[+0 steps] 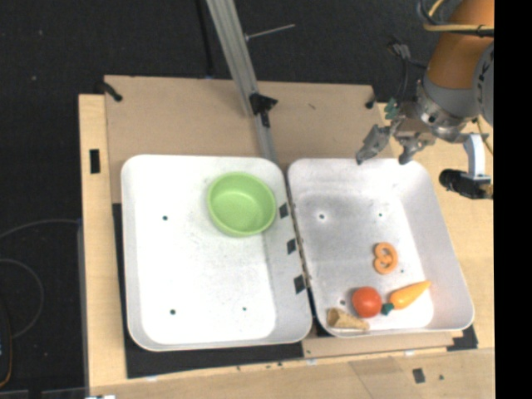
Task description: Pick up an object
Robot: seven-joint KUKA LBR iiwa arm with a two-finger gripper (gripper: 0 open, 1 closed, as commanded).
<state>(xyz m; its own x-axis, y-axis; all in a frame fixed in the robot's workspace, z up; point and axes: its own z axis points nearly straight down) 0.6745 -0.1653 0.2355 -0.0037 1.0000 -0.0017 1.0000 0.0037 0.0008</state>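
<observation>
— Room for moving, where do you see it?

— Most of the right bin (416,191) is bare. Its far half and its middle have nothing on the floor. All the things lie near the near edge, toward the near right corner.

— And the gripper?

— The gripper (387,149) hangs above the far rim of the right bin, near its middle, at the end of the grey arm (453,81) with the orange band. The two fingers are spread wide apart and nothing is between them. One fingertip (366,154) points toward the left, the other is just beside the rim.

— What is in this bin?

— Four small things. An orange pretzel-shaped toy (384,258) lies alone, a little away from the others. Nearer to the front, a red tomato (366,302) and an orange carrot (410,294) lie just beside each other; the carrot is slanted, with its tip toward the right wall. A small tan piece (346,320) lies against the front rim, left of the tomato; what it is, I cannot tell.

— They are far from the gripper?

— Yes, well apart, on the opposite side of the bin.

— And the left bin (150,248)?

— It holds a green bowl (241,204), upright, near the far right corner, close to the rim between the two bins. A grey pole (237,48) rises behind this corner.
</observation>
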